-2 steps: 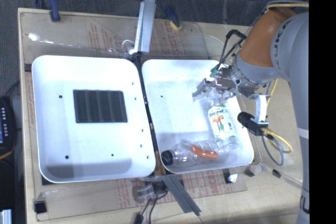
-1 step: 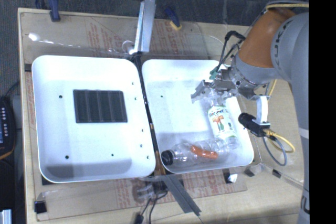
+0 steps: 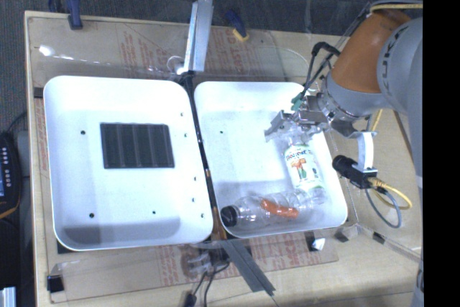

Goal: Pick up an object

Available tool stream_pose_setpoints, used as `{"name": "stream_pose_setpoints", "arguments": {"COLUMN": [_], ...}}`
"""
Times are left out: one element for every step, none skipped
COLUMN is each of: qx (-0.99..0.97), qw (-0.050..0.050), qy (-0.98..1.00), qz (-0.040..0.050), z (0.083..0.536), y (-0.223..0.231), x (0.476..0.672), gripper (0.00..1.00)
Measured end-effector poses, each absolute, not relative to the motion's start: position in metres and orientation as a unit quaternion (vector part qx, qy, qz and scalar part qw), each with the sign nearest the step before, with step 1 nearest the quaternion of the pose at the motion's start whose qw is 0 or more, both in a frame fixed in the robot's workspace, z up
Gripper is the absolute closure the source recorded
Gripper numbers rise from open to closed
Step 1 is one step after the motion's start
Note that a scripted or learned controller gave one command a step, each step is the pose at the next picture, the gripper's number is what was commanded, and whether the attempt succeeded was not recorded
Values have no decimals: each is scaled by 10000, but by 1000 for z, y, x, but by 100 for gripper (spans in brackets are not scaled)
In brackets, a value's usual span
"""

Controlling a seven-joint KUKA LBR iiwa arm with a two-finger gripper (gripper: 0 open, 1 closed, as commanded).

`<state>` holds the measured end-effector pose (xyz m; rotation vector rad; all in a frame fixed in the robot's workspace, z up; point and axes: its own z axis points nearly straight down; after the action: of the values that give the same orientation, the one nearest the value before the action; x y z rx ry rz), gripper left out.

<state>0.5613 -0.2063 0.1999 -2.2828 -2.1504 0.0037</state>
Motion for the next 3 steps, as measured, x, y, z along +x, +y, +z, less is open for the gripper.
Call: {"name": "stream_pose_setpoints", "arguments": {"qx": [-7003, -7003, -6714], "qw": [20, 19, -3], "qy": [-7139, -7139, -7411], "qz": [9, 10, 2], "z": [161, 161, 181], "y": [-206, -206, -209], "x": [557, 557, 560], "gripper": [0, 0, 0]}}
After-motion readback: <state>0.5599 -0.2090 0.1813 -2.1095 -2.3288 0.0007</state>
